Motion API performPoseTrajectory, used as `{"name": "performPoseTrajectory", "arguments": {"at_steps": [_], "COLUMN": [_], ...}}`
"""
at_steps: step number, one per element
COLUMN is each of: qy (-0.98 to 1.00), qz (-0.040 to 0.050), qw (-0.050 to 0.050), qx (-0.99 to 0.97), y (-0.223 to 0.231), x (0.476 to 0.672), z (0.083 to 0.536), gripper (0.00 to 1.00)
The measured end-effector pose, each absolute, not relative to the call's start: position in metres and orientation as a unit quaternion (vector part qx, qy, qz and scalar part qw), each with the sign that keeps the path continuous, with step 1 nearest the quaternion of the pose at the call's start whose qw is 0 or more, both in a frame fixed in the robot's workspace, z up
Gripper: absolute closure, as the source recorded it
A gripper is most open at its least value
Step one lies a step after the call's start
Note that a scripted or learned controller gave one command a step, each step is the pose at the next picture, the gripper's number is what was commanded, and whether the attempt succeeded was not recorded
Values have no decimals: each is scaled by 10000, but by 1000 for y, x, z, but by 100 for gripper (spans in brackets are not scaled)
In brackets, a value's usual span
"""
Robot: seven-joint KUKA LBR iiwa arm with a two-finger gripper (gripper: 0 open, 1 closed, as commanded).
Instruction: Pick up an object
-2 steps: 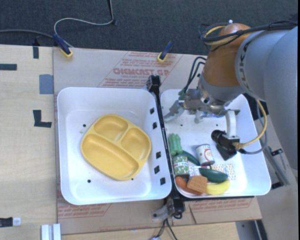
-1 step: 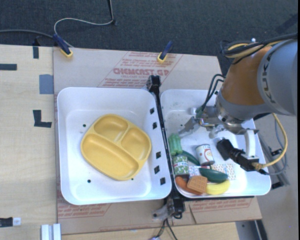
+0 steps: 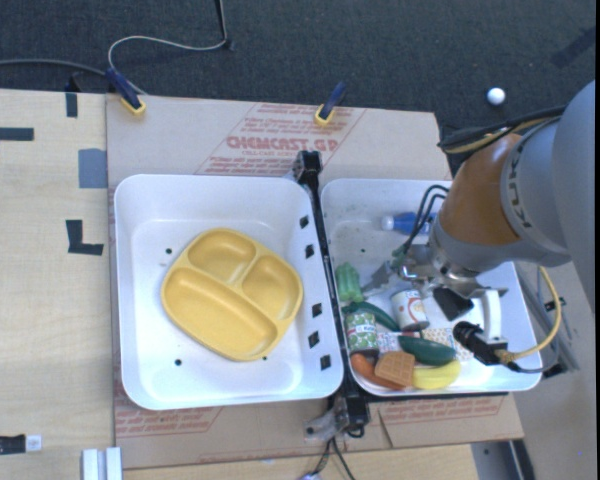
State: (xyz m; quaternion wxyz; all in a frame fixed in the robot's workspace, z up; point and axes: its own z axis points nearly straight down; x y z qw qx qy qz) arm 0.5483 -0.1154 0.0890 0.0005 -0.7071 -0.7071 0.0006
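The right bin [image 3: 365,203] holds a pile of toy food along its near left side. There is a green piece [image 3: 348,283], a small white and red can [image 3: 412,309], a dark green can-like item [image 3: 361,330], a green vegetable [image 3: 427,350], an orange slice [image 3: 395,370] and a yellow banana [image 3: 436,376]. A small bottle with a blue end [image 3: 404,223] lies toward the back. My gripper [image 3: 408,271] hangs low inside this bin, just above the white and red can. The grey and orange wrist hides much of the bin's right half.
The left bin [image 3: 140,268] carries a yellow divided plate [image 3: 232,293] in its middle. A black clamp [image 3: 307,164] sits where the two bins meet at the back. Two yellow and blue clips [image 3: 127,92] hold the cardboard under the bins.
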Motion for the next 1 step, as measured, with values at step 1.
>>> {"name": "performPoseTrajectory", "arguments": {"at_steps": [1], "qy": [-7073], "qz": [1], "qw": [7], "qx": [-7070], "y": [-115], "x": [549], "z": [99], "gripper": [100]}}
